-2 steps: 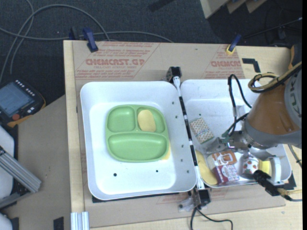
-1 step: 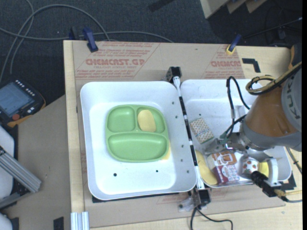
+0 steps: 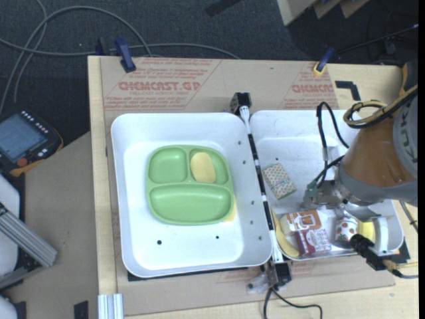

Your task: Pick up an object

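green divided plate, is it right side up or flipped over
Right side up. The green divided plate lies flat in the left bin with its compartments facing up, and a yellow item rests in one.

place: robot lab | signs: clamped bench [image 3: 199, 78], loose cables [image 3: 60, 18] on carpet, handheld controller [image 3: 23, 141], two white bins [image 3: 133, 178]

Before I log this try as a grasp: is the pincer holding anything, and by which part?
Cannot be told. The pincer sits low in the right bin, just above the red-and-white packet and beside the patterned block; nothing visibly sits between its fingers.
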Controlling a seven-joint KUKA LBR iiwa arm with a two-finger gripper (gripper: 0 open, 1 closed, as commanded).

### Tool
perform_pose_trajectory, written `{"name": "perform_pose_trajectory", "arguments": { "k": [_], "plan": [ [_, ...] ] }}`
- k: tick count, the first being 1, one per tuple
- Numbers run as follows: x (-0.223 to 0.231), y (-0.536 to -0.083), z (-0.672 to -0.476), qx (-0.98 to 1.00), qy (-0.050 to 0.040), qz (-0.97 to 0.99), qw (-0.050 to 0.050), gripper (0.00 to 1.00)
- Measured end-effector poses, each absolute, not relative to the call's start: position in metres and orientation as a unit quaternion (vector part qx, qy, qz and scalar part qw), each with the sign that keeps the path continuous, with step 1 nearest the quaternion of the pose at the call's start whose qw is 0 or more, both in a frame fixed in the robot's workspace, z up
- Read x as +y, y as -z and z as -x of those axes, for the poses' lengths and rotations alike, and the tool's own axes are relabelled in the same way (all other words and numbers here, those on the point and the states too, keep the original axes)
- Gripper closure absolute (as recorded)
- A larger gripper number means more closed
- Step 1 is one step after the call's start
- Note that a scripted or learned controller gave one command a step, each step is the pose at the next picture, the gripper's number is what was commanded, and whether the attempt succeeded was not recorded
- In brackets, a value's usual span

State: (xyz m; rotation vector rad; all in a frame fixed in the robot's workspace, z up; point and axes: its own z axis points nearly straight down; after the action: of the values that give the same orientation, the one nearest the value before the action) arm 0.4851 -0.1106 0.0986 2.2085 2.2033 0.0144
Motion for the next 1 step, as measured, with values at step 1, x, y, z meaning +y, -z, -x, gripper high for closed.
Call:
{"name": "perform_pose_trajectory", "arguments": {
  "k": [1],
  "plan": [
    [-0.1105,-0.0981,-0.4845,0.706,-0.0041,-0.708,0.010,0.00]
  ]
}}
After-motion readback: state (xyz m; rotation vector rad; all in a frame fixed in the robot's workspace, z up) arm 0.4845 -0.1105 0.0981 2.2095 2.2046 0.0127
